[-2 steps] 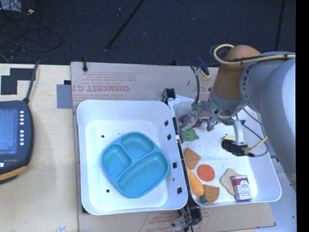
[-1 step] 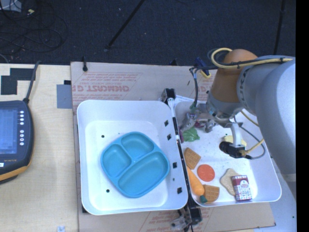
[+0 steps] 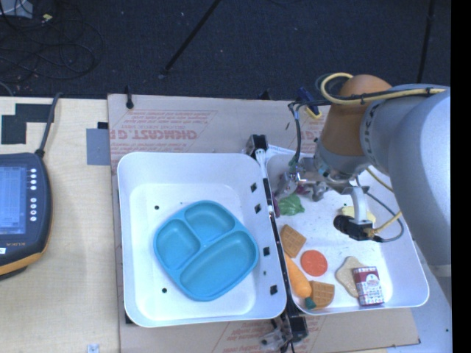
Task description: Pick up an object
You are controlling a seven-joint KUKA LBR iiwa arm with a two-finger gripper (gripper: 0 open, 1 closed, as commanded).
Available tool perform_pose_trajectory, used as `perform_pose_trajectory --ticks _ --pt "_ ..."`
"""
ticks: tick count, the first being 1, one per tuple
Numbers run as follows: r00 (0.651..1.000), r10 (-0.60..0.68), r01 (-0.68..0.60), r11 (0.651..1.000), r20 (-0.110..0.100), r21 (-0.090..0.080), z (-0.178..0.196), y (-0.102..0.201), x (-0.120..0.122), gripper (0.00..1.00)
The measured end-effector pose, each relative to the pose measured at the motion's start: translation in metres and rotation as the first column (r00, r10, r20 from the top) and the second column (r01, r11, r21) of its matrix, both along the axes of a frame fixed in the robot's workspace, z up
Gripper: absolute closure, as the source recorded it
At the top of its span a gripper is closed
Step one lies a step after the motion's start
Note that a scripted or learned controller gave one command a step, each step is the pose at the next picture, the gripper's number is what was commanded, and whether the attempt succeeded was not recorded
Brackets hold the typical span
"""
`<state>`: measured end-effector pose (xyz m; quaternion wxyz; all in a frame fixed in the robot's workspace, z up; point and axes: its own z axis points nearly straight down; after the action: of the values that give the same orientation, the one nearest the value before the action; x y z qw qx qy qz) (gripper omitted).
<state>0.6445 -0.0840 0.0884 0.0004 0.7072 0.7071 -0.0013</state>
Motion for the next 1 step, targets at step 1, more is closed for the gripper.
perform_pose_trajectory --ticks 1 --pt "1.000 -0.001 0.001 1.000 0.000 0.001 -0.0001 -0.0003 0.0000 0.00"
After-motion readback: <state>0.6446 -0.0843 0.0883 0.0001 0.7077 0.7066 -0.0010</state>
